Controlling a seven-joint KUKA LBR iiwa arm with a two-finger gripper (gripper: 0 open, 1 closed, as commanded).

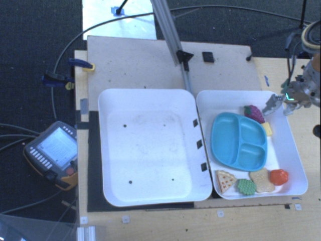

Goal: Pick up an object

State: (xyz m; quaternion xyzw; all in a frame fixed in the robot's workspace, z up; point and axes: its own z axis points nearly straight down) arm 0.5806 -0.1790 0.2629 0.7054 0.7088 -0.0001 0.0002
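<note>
Camera view looks down on two white bins on the counter (pixel 150 64). The left bin (pixel 148 147) sits beside the right bin (pixel 297 164). In the right bin lies a blue plate (pixel 239 141) with three parts. A purple grape bunch (pixel 254 113) and a yellow piece (pixel 267 129) sit at the plate's far right edge. A pizza slice (pixel 225 181), a green piece (pixel 246 186), a tan bread piece (pixel 262 180) and a red tomato (pixel 279 176) lie along the near wall. The gripper (pixel 279 104) hangs over the far right corner of that bin, just beside the grapes, with its fingers apart and nothing between them
</note>
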